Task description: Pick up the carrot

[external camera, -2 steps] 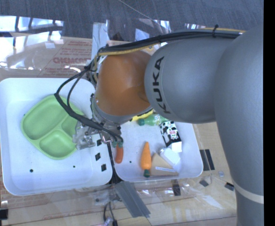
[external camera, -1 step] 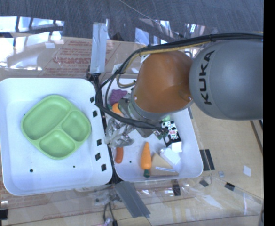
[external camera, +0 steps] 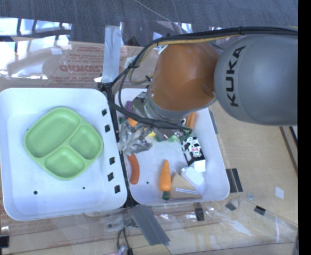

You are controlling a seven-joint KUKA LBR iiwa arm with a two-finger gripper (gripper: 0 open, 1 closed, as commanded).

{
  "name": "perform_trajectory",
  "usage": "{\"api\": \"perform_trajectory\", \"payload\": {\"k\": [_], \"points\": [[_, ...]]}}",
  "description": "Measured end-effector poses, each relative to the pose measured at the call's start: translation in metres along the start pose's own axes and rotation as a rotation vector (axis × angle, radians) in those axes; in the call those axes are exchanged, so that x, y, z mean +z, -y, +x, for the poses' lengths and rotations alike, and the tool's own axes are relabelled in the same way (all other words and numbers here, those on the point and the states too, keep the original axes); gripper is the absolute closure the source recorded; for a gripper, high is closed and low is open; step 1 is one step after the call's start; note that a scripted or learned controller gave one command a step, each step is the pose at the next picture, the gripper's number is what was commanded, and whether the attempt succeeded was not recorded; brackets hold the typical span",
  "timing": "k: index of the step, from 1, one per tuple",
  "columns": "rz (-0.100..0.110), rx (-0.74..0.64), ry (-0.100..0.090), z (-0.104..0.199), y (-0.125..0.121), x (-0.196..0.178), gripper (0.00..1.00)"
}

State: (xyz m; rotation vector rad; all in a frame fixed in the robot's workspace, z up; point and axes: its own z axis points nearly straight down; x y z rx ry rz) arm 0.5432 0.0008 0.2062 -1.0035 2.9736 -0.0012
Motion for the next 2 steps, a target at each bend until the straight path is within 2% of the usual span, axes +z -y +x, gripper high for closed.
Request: {"api": "perform_trajectory", "payload": {"k": [1,2], "points": [[-0.002,-0.257,-0.002,0.067,0.003,0.015,1.00],[-0.001,-0.841,0.000,0.093,0.027,0.014,1.00]]}}
